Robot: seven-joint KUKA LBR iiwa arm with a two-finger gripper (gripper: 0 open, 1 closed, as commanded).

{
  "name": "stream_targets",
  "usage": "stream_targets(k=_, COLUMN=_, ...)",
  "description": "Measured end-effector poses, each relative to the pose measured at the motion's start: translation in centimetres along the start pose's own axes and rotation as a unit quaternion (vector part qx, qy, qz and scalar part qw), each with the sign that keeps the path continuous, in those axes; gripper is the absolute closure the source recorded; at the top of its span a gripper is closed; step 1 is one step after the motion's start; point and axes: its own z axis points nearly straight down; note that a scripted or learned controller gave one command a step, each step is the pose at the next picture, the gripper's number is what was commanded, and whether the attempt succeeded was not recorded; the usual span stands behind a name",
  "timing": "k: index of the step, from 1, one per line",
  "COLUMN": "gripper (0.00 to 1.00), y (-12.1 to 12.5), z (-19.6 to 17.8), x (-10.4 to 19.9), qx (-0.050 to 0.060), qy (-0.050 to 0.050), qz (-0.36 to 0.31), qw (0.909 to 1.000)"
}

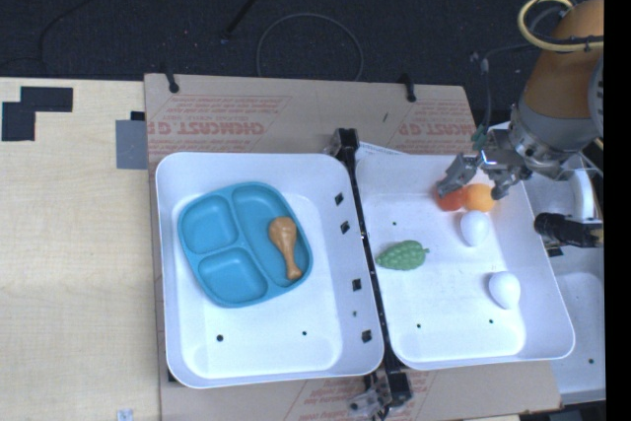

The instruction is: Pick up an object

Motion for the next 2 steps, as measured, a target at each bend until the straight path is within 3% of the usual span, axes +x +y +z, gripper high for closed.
stream_targets(k=1, gripper=0.0, y=0.3, z=-0.9, x=0.0, qx=-0.007, qy=-0.001, qz=-0.001, qw=1.0)
stream_targets(k=2, gripper=0.0, y=-0.3, z=5.4, x=0.1, qx=-0.004, qy=0.0, qz=-0.001, qw=1.0)
